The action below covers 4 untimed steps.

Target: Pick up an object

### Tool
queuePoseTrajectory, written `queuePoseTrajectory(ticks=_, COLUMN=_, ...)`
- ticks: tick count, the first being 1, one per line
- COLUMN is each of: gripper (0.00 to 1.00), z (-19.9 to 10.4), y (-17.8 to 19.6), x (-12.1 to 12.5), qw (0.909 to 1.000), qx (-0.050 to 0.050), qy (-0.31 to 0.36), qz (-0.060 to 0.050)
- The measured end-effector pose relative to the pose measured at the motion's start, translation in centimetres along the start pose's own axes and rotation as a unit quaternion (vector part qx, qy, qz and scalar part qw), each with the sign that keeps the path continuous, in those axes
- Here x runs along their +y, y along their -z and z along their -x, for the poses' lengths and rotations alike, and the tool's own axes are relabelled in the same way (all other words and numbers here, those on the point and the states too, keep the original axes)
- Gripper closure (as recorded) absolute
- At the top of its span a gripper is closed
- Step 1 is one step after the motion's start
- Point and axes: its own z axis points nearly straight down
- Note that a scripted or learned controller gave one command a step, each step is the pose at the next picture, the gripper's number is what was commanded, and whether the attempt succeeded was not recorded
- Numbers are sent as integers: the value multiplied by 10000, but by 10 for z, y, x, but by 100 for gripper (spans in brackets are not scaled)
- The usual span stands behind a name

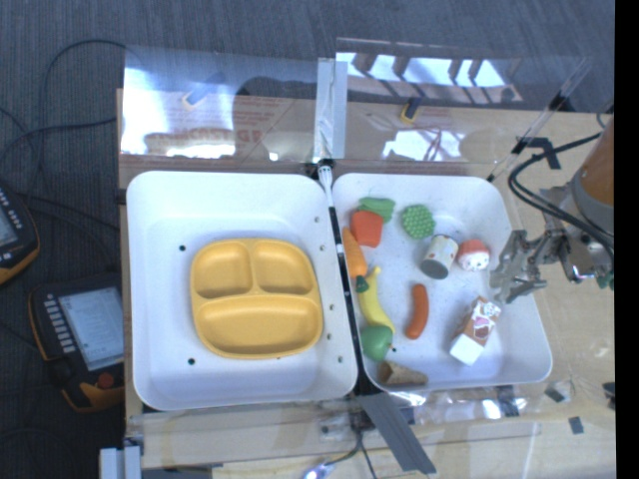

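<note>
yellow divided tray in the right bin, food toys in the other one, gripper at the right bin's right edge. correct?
Not quite: the camera view shows the yellow divided tray in the left bin. The food toys lie in the right bin, and the gripper is at that bin's right edge.

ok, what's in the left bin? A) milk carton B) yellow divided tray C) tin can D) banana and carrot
B: the yellow tray sits alone in the left bin; the banana, carton and can lie in the right bin.
</note>
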Motion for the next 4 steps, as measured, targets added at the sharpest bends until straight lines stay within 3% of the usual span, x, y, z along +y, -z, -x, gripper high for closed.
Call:
queuePoseTrajectory(ticks=1, gripper=100, z=-18, y=-108, x=40, qw=9827, qx=18, qy=-1851, qz=13)
queuePoseTrajectory(ticks=2, gripper=100, z=-19, y=-152, x=84, qw=9404, qx=-40, qy=-3400, qz=2)
queuePoseTrajectory(ticks=3, gripper=100, z=-19, y=-20, x=174, qw=9327, qx=9, qy=-3606, qz=3)
queuePoseTrajectory(ticks=4, gripper=100, z=-18, y=-11, x=174, qw=9329, qx=4, qy=-3600, qz=-11)
